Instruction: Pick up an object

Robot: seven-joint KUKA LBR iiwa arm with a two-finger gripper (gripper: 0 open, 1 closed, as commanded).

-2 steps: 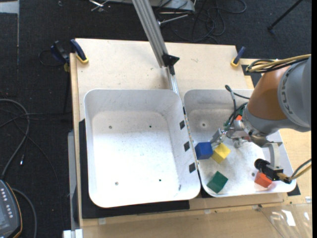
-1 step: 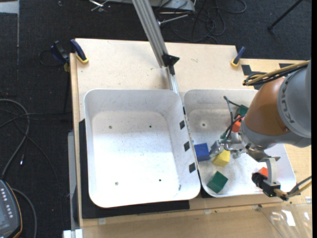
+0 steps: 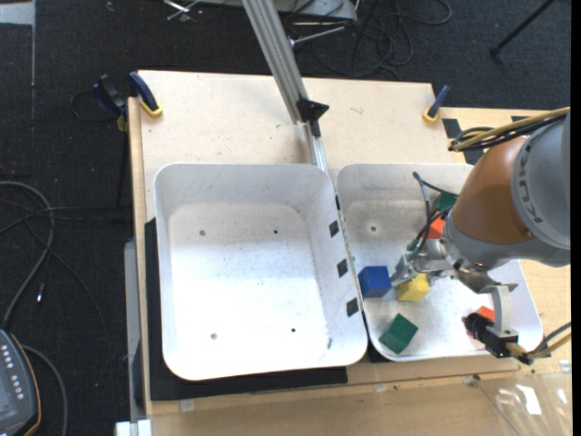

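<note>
While I watch from my remote station, I begin at the near edge of the bench (image 3: 272, 393). At about 5 o'clock of the view I see a black and red part (image 3: 486, 330) that hangs from the arm over the near right corner of the right bin (image 3: 381, 184). Just at 9 o'clock from it, a green block (image 3: 398, 332) lies tilted on the bin floor, close to the near wall.

A little farther, a yellow block (image 3: 413, 287) sits under the gripper (image 3: 419, 269), and a blue block (image 3: 374, 281) stands just beside it at 9 o'clock, near the wall between the two bins. The gripper is low over the yellow block and seems to touch it, but the fingers are too small and too much covered by the wrist, so I cannot tell if they are spread, closed, or grasping the block. At 12 o'clock from the gripper, something orange and green (image 3: 438, 214) shows partly beside the arm (image 3: 508, 203), which fills the 3 o'clock side.

The left bin (image 3: 168, 243) occupies the 9 o'clock half of the bench.

Farthest away, a slanted metal rail (image 3: 272, 48) goes toward 12 o'clock, and yellow clamps (image 3: 145, 98) hold the far corners of the bench.
</note>
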